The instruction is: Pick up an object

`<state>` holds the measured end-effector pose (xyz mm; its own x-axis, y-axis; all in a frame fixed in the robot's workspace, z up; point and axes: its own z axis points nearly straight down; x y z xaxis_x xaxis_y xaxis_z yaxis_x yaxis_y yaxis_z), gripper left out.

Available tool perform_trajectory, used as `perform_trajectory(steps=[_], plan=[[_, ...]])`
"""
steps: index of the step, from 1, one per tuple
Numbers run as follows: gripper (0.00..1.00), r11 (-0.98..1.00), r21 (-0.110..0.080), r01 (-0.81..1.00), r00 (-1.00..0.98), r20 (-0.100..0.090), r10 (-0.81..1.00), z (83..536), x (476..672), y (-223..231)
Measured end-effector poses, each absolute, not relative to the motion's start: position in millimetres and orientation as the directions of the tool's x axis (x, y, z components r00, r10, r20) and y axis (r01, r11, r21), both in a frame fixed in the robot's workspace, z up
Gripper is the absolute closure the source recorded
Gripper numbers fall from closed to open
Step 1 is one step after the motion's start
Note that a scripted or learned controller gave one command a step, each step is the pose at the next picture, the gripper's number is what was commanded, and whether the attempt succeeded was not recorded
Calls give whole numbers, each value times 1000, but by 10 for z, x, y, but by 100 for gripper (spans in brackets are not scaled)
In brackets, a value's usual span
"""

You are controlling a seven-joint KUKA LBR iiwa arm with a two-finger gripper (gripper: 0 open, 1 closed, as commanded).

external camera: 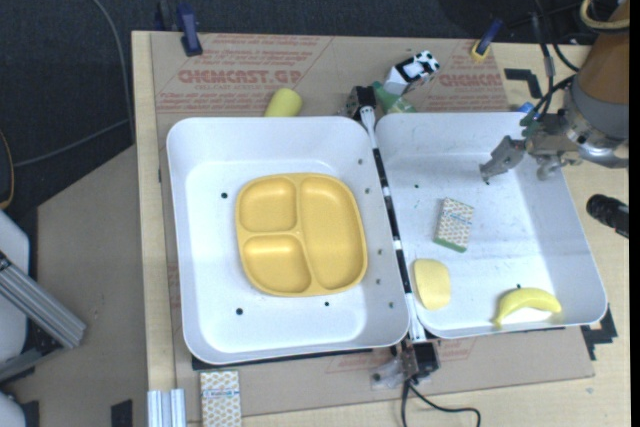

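Observation:
My gripper (521, 164) hangs over the upper right part of the right bin (560, 215), its two fingers spread, open with nothing between them. Lower left of it, on the bin floor, lies a small checked block (455, 223). A pale yellow piece (432, 283) rests near the bin's front left corner. A yellow banana (528, 305) lies at the front right. The left bin (200, 215) holds a yellow divided plate (300, 233) in its middle.
Behind the bins on the cardboard sit a yellow cylinder (283, 102) and a black-and-white toy (415, 68). Blue clamps (187, 30) grip the board's back edge. A small patterned card (220, 397) lies at the front left.

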<state>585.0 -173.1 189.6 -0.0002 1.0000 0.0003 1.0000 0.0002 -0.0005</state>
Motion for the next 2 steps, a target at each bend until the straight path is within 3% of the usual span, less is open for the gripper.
perform_trajectory(steps=[1, 2], plan=[[0, 1, -1, 1000, -1, 1, 1000, 1159, 5732, -1228], [0, 0, -3, 1000, 0, 1, 1000, 842, 5632, -1131]])
